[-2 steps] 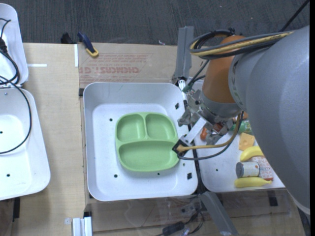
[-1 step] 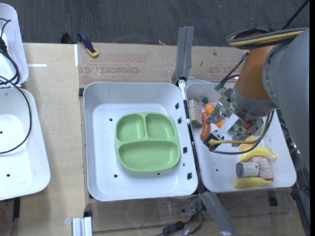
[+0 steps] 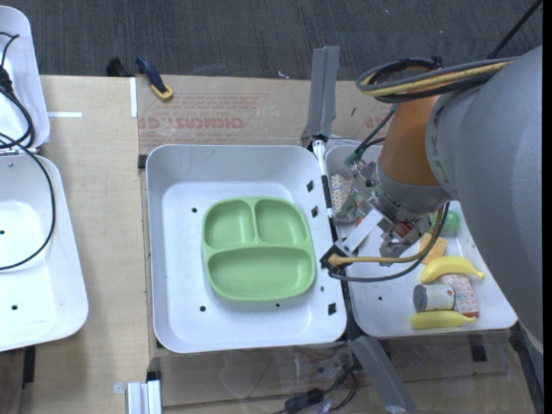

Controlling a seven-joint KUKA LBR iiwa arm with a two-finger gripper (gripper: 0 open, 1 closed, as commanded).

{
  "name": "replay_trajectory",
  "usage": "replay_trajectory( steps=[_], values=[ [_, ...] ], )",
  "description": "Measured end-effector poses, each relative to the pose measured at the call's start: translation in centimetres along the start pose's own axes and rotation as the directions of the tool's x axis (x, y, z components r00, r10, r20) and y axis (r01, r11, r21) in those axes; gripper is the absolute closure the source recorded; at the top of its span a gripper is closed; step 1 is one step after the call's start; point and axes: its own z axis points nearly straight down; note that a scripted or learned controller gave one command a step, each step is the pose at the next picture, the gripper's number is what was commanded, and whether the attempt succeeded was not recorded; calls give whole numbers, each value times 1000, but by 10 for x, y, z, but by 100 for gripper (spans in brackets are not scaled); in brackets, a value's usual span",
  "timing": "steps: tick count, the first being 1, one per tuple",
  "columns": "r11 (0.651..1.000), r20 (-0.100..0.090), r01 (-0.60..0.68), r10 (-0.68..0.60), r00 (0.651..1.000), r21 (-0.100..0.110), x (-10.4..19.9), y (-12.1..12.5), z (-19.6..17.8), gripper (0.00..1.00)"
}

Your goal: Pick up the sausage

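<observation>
Two white bins sit side by side; left bin (image 3: 164, 257) holds a green divided plate (image 3: 259, 248). Right bin (image 3: 379, 313) is mostly hidden under the arm (image 3: 483, 153), orange band visible. Gripper (image 3: 392, 231) low over right bin, too cluttered to read; cannot tell its state. Sausage not identifiable; likely hidden. Visible: two bananas (image 3: 450, 270), (image 3: 440, 319), a small can (image 3: 434, 297) with unreadable label. Cardboard (image 3: 207, 115) shows reversed red print, not legible.

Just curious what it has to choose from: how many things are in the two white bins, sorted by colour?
Green: 2, the divided plate and a small green object
Yellow: 2, both bananas
White and pink: 1, a can
Total: 5 that I can make out; the arm covers more.
</observation>
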Motion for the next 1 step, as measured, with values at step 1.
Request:
replay_trajectory(
  steps=[1],
  values=[
    [993,0,-117,117,993,0,9,-79,0,0]
  ],
)
